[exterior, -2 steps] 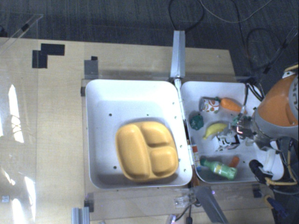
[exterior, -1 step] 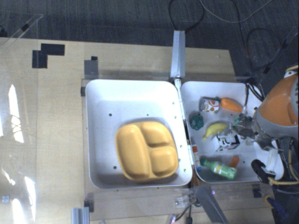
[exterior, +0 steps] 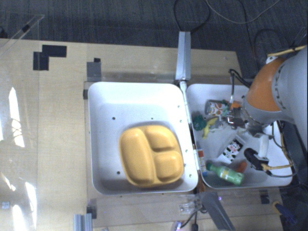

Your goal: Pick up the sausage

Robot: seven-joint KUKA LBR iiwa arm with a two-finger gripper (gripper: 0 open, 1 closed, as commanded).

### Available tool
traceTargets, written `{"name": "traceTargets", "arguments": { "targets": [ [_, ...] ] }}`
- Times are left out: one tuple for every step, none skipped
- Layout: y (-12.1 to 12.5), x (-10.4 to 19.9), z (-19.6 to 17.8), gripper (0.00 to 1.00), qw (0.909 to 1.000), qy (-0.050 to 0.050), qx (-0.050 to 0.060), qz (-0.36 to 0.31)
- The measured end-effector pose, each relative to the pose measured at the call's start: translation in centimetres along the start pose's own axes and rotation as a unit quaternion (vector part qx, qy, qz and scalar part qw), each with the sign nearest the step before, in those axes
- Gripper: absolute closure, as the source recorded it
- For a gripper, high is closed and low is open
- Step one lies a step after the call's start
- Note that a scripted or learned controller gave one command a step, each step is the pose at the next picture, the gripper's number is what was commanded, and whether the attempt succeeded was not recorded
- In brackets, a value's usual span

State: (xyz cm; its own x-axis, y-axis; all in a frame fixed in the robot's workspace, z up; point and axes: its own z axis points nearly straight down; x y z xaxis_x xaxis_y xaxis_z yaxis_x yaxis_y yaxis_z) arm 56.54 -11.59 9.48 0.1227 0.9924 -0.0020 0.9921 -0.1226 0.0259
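Observation:
A small reddish-brown rounded piece [exterior: 242,166], which looks like the sausage, lies in the right bin [exterior: 211,93] near its front edge. It sits just right of a green bottle [exterior: 225,173] and is partly hidden by a black cable. My gripper [exterior: 232,121] hangs low over the middle of the right bin, up and to the left of the sausage and apart from it. It is beside a printed can [exterior: 215,108]. The grey wrist with the orange band [exterior: 263,88] covers the bin's right side.
A yellow and green toy [exterior: 204,124] lies left of the gripper. A white card with black marks [exterior: 232,148] is just below the gripper. The left bin [exterior: 103,100] holds a yellow compartment tray [exterior: 150,154]. A metal divider [exterior: 184,57] separates the bins at the back.

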Motion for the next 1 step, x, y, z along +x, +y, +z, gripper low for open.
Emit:
{"name": "traceTargets", "arguments": {
  "targets": [
    [-6.45,-7.18,0.64,0.00,0.9999,0.000,0.008,-0.012]
  ]
}}
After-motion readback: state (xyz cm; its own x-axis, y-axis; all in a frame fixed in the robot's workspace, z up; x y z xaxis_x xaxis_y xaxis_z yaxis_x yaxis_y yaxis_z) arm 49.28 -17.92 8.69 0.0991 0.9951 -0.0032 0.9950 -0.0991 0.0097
